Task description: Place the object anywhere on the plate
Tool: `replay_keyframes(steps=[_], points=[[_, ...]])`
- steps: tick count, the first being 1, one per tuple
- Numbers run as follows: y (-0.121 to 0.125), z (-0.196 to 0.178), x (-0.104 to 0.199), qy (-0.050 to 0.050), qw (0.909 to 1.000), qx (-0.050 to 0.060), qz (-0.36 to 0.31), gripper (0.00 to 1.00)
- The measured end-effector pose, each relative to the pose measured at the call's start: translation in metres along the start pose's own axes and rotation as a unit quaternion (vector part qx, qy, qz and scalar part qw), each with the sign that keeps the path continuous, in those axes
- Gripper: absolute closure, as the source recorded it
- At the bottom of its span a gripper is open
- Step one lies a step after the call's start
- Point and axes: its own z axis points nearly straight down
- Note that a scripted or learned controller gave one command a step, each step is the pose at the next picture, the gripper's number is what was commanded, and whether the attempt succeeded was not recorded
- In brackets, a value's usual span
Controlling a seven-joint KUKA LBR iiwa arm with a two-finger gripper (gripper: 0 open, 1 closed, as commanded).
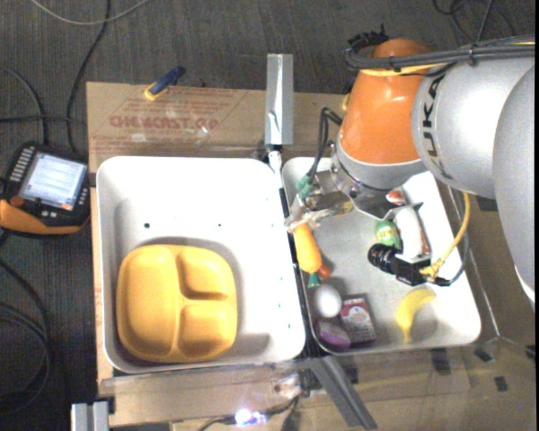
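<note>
A yellow plate (178, 302) with three compartments lies in the left bin (162, 180), toward its front left. My gripper (309, 205) hangs over the left edge of the right bin (449, 317), close to the wall between the two bins. Right under it, an orange carrot (308, 250) lies lengthwise along that edge, its upper end meeting the gripper. The wrist hides whether the carrot is gripped.
The right bin also holds a white egg (328, 302), a purple packet (357, 316), a purple lump (333, 335), a yellow banana (413, 311) and a green and white item (388, 233). A teach pendant (43, 189) lies left of the bench.
</note>
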Motion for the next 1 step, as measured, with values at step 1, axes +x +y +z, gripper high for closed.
replay_keyframes(steps=[1], points=[[-0.0404,0.0494,0.0443,0.0,0.9997,0.0,-0.026,1.0]])
